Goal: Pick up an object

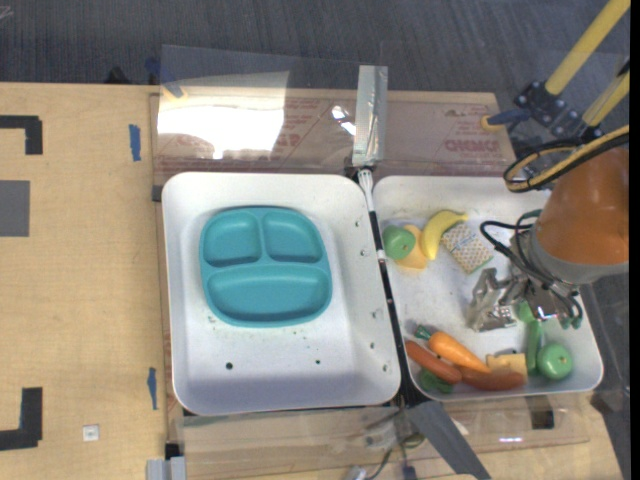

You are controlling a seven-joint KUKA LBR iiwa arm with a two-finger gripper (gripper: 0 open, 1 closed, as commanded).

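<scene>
Nearest the camera, along the front edge of the right bin [590, 363], lie a carrot [455, 349], a red sausage-shaped item [493, 379] and a green apple [554, 361], close together. Further back in that bin sit a green pepper [400, 243], a banana [438, 232] touching it, and a speckled sponge-like block [466, 247]. End effector [492, 306] is low over the bin's middle, between block and carrot; grasp state cannot be determined. Left bin [190, 368] holds a teal divided plate [265, 266]. Both bins rest on the tabletop [70, 268].
</scene>
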